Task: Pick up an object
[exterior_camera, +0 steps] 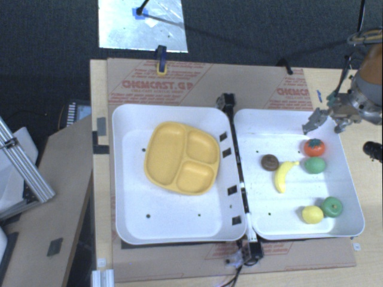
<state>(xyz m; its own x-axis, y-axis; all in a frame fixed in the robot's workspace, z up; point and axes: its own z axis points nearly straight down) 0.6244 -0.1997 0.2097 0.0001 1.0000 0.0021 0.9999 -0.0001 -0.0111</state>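
Two shallow white plastic bins, left (pixel 128 220) and right (pixel 350 220), each dotted with a few small dark spots. In the left bin, a pale yellow three-compartment plastic tray (pixel 181 157), plain, no pattern. In the right bin: a dark brown round piece (pixel 270 161); a curved yellow toy banana (pixel 283 175); an orange-red round fruit with a green top (pixel 314 147); a plain green ball-shaped fruit (pixel 315 165); by the near right corner, a bright yellow lemon-like piece (pixel 312 214) and a green round fruit with a paler, perhaps whitish, spot (pixel 333 207). Underneath, tan cardboard sheet (pixel 179 82) printed with red lettering. Beyond it, dark blue-grey carpet (pixel 48 28) and a shiny silver square sheet (pixel 142 17) with a blue patch.
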